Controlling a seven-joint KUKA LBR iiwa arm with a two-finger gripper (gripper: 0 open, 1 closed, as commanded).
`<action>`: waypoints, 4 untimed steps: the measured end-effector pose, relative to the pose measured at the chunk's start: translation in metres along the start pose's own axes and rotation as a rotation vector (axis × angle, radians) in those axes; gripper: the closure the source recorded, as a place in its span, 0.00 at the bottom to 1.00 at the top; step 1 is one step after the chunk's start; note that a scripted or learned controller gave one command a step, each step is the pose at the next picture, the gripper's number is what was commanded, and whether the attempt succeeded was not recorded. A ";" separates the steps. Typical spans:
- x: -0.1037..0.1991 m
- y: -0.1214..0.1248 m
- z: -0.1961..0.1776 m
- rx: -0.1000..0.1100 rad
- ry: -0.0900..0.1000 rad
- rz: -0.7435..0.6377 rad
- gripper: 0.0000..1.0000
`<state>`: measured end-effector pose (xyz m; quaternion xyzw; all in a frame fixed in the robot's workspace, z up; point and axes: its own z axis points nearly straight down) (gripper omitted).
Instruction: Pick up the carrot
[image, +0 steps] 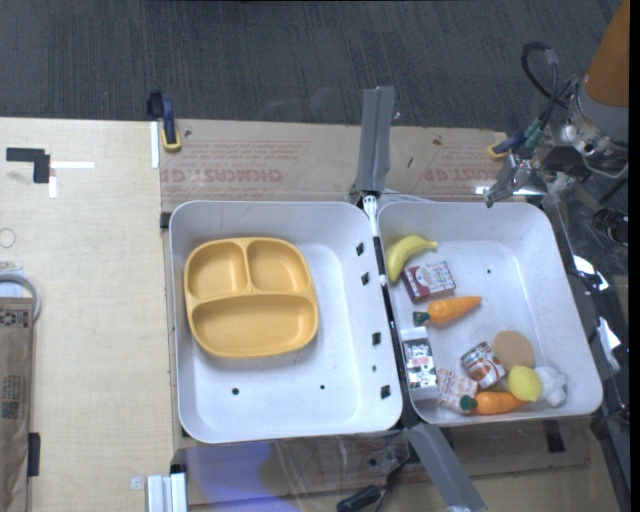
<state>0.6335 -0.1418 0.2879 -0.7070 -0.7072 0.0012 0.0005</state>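
An orange carrot (452, 309) with a green tip lies in the middle of the right bin (530, 235), pointing right and slightly up. A second, smaller carrot (495, 402) rests by the bin's front edge among other toys. My gripper (520, 172) hangs over the back rim of the right bin, well behind and to the right of the middle carrot. Nothing is visibly held in it.
Around the carrots lie a yellow banana (408, 252), a red packet (430, 280), a small can (481, 364), a tan disc (514, 349), a lemon (524, 382) and small cartons (419, 362). The left bin (290, 400) holds a yellow divided plate (251, 296).
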 end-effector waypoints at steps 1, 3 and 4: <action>0.013 -0.053 0.102 0.000 0.001 -0.172 0.00; 0.021 -0.077 0.187 -0.002 0.002 -0.002 1.00; 0.064 -0.064 0.031 0.000 -0.001 0.132 1.00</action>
